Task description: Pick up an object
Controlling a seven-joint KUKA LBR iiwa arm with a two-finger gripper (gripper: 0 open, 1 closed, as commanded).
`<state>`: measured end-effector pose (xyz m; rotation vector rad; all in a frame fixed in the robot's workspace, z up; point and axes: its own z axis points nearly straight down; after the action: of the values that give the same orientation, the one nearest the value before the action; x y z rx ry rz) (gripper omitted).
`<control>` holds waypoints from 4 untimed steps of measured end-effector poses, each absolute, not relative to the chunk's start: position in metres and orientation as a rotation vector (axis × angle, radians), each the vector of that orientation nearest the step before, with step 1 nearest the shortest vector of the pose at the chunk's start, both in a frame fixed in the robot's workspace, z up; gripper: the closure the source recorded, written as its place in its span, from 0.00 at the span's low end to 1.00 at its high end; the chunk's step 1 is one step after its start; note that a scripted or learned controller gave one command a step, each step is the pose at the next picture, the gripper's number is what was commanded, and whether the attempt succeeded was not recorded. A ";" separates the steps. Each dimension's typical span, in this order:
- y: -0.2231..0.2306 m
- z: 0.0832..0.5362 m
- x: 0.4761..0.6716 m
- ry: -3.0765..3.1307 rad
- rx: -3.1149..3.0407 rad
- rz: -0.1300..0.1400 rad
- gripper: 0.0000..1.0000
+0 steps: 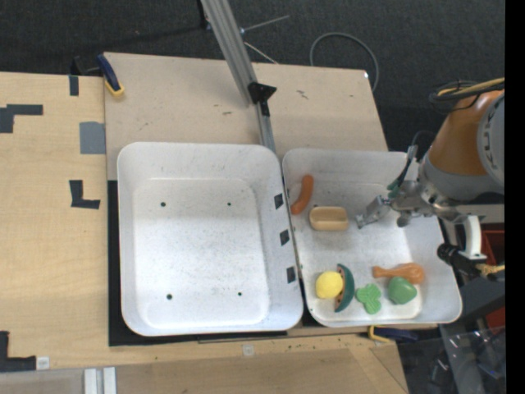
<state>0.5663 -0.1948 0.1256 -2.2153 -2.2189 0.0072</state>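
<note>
The right bin [361,164] holds several toy foods. An orange sausage [302,194] lies near its left wall, and a tan bread piece [329,218] rests beside it. Along the front sit a yellow lemon [329,285], a dark green curved piece [346,289], a small green leafy piece [370,298], a green round piece [402,290] and an orange carrot-like piece [399,272]. My gripper [368,213] hangs over the bin's middle right, just right of the bread, with nothing visibly between its fingers.
The left bin [197,236] lies beside the right one. A metal pole [238,56] slants down from the top to the bins' shared back corner. The grey and orange arm [467,150] fills the right side. Cables [344,52] lie behind the bench.
</note>
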 end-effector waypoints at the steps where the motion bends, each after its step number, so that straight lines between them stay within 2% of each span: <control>1: -0.194 0.088 0.566 -2.223 -2.220 0.003 0.00; 2: -0.194 0.099 0.567 -2.224 -2.219 0.002 1.00; 4: -0.205 0.222 0.567 -2.227 -2.224 -0.003 1.00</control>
<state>0.5673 -0.2046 0.2221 -2.2237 -2.2271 -0.0031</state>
